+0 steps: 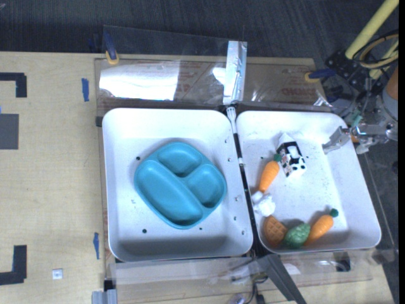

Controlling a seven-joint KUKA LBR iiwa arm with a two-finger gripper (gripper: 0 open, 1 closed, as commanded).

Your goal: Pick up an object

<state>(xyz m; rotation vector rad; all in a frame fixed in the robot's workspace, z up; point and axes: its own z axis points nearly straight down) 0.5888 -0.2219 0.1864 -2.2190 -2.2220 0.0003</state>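
Nothing is held: the task looks to be at its opening step, with the arm parked at the right edge and no object chosen yet. The grey metal gripper point(347, 137) sits at about 2 o'clock over the right shallow white plastic bin point(354, 189), just at its rim, and whether its jaws stand wide or narrow cannot be told from this angle. The next move, by my judgement, calls for a travel inward toward 8 o'clock and a descent over 1 of the toys, and the easiest target seems to be the small black-and-white toy cow point(292, 158), which stands apart from the others near the bin's 12 o'clock region, a short, blocky figure with dark patches on a white body. Just beside it at 9 o'clock lies a slim orange toy carrot point(269, 175), tilted, its tip pointing down-left. Below that, close to the dividing wall, is a small white lumpy object point(263, 204), too small to identify. Along the 6 o'clock edge 3 pieces crowd together: an orange waffle-textured piece point(274, 230), a green leafy toy vegetable point(297, 235) touching it, and a second orange carrot with green top point(321, 225); that cluster would likely be harder to separate. The left white bin point(120, 189) bears a turquoise plastic divided plate point(180, 183) with 3 compartments.
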